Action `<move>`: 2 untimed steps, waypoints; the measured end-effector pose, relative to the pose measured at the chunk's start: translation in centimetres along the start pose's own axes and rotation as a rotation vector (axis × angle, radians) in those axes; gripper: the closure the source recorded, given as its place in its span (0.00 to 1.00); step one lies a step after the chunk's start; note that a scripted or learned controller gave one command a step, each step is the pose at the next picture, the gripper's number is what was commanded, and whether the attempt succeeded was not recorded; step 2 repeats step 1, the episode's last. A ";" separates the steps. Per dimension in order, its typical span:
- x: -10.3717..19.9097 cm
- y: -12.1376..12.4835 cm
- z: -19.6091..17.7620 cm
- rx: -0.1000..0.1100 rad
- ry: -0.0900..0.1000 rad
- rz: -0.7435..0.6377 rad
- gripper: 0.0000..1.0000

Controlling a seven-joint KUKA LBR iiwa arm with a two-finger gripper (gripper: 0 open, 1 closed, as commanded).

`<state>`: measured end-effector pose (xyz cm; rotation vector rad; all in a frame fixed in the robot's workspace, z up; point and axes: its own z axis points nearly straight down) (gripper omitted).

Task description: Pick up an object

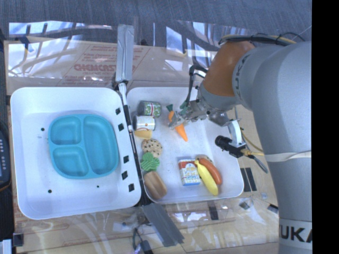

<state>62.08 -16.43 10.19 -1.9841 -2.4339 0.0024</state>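
**Colours in the two white bins**

A turquoise tray (83, 145) fills the left white bin (26, 194). The right bin (233, 187) holds an orange carrot (181, 132), yellow banana (207, 178), green-labelled can (150, 109), speckled tan cookie (151, 146) and red-and-white carton (189, 172).

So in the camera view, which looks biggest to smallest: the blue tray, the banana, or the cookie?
1. Blue tray, by far the largest.
2. Banana.
3. Cookie, the smallest, though not much smaller than the banana.

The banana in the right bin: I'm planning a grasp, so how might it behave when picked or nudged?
The banana looks smooth and curved, so it may slip or pivot. It lies against the hot dog and the small carton, so a push would probably shift those too.
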 end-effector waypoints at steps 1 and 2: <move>5.1 1.0 -12.3 -0.011 -0.003 -0.032 1.00; 5.1 1.0 -12.3 -0.011 -0.003 -0.032 1.00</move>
